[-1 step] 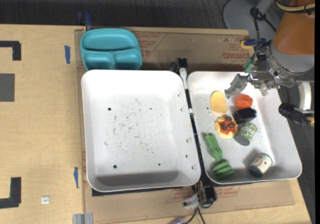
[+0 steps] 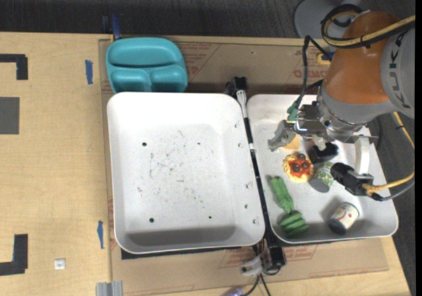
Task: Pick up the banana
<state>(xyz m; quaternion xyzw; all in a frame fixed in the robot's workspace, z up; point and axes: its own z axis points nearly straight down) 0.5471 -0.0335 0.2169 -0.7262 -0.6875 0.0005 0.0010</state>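
My gripper hangs over the upper middle of the right bin, below the arm's orange band. A small yellow piece, possibly the banana, peeks out right under the gripper. The wrist hides most of it, so I cannot say whether the gripper touches it. Just below lies a yellow and red toy.
The right bin also holds a green pod, a dark green lump, a grey-green item and a small can. The left bin sits beside it. A teal tray stands behind the left bin.
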